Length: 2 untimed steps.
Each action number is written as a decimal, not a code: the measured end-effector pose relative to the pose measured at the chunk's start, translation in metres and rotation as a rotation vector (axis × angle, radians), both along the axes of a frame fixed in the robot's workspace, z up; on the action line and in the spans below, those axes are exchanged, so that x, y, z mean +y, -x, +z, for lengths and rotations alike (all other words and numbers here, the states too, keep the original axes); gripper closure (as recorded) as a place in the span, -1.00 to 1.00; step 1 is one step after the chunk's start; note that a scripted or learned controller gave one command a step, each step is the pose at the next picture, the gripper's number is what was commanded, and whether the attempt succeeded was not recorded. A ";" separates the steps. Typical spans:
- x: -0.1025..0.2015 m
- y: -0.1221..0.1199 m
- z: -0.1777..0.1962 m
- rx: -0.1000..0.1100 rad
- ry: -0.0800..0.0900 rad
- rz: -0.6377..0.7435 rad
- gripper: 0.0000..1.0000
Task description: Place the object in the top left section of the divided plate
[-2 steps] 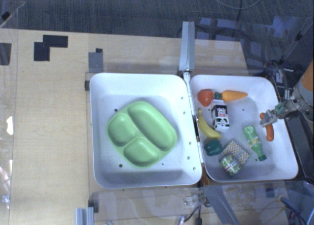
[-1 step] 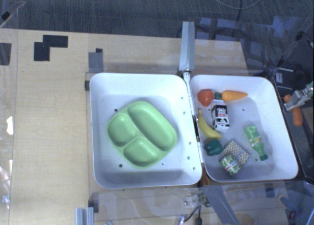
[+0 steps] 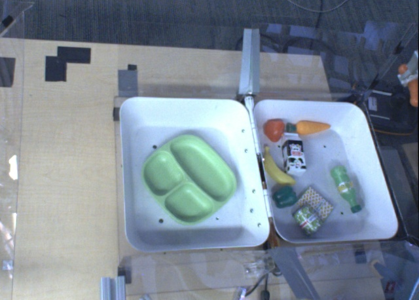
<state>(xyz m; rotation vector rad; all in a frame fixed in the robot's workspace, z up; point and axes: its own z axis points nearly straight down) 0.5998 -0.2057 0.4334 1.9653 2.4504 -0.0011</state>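
From my remote station I see the green divided plate [image 3: 190, 177] in the left bin [image 3: 131, 161], its sections bare. The right bin [image 3: 376, 161] holds a tomato [image 3: 274, 129], carrot [image 3: 311, 127], banana [image 3: 276, 171], green bottle [image 3: 345, 188] and small carton [image 3: 294, 155].

Divided plate [image 3: 190, 177] in left bin [image 3: 131, 161]

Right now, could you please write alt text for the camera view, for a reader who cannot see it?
A green divided plate sits in the left white bin with nothing in its sections. The right white bin holds a carrot, tomato, banana, green bottle and small packets.
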 end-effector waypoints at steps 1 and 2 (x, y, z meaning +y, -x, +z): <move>0.095 0.056 0.000 -0.004 0.001 0.361 1.00; -0.001 0.093 -0.034 -0.001 0.001 0.332 1.00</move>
